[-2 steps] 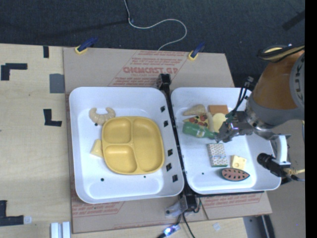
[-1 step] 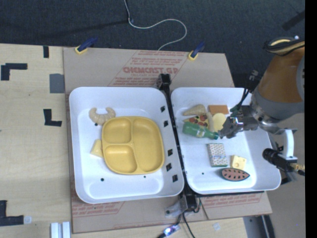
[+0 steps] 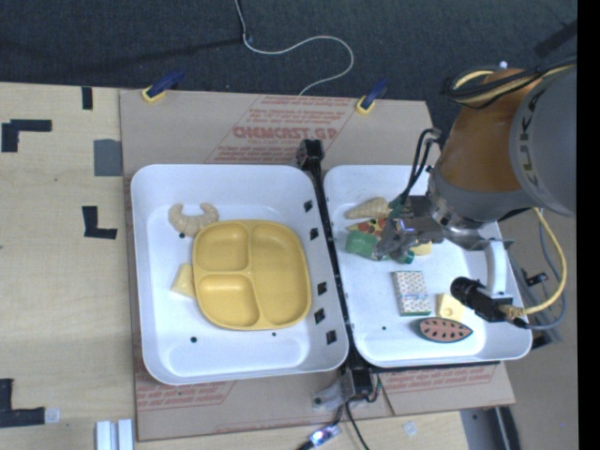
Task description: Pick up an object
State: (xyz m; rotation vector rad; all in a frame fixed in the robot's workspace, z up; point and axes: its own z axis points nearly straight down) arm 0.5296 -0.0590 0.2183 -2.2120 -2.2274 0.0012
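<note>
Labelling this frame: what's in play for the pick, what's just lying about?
In play: gripper, down in the right bin over the green item and tan piece.

Lying about: patterned block, seeded slice, yellow tray, tan ring, left bin.

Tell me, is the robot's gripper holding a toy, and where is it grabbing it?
It cannot be told. The gripper is low among the small toys in the right bin, beside a green toy, but no toy shows clearly between its tips.
</note>
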